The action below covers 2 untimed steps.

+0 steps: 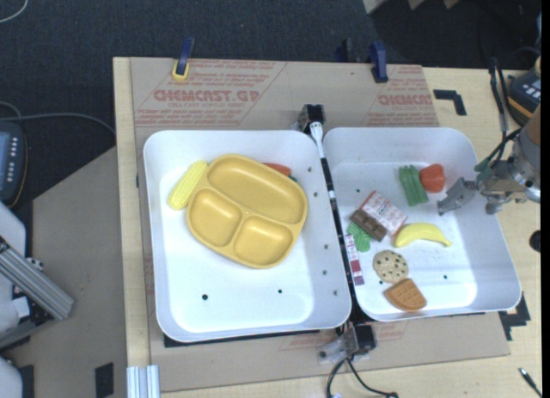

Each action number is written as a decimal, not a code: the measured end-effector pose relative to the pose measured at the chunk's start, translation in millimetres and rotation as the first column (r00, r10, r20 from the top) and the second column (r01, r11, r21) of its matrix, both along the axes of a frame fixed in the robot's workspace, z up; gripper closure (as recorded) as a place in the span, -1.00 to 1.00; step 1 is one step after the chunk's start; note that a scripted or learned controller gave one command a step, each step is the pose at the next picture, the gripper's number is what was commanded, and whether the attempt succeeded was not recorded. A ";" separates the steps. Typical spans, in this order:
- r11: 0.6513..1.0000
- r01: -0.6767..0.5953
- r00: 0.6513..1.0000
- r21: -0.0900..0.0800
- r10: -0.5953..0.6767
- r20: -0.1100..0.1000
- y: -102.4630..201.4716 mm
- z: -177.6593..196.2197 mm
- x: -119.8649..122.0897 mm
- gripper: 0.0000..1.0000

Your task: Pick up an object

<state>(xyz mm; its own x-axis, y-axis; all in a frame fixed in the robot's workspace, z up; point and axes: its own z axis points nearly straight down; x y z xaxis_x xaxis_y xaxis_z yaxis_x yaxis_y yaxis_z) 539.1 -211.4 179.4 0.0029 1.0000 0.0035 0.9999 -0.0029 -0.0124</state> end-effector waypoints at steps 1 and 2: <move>1.000 -0.003 1.000 -0.004 0.003 0.013 0.0 6.6 3.3 -1.00; 1.000 -0.003 1.000 -0.001 0.004 0.008 7.3 -38.1 1.3 -1.00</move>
<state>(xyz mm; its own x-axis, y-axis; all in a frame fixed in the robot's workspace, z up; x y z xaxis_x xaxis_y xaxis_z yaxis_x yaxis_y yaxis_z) 540.5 -204.0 141.2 -0.0006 1.0000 0.0025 1.0000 0.0006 -0.0049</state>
